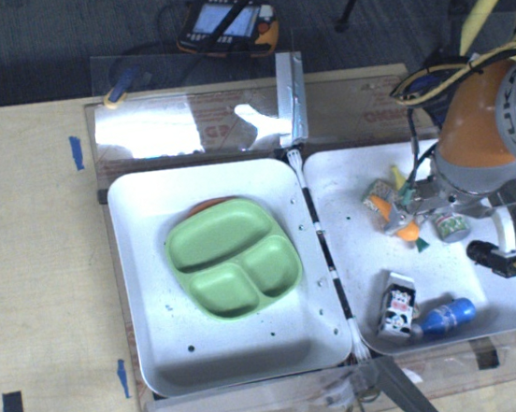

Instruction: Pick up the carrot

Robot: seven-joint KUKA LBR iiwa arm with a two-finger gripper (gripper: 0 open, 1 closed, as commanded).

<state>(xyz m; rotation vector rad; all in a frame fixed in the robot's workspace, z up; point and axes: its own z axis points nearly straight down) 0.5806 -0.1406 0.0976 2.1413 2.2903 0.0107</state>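
The small orange carrot (409, 231), tapered with a green tip, lies on the smooth white floor of the right bin (360, 262), just at 7 o'clock of the claw (419, 196). How far the claw is open cannot be told. At 6 o'clock of the carrot sit a glossy blue bottle (448, 316) and a boxy black-and-white carton (398, 306). A matte green three-compartment plate (234, 256) rests in the left bin (147, 290).

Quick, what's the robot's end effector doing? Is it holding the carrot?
End effector: cannot be told. It sits low in the right bin, right by the carrot.
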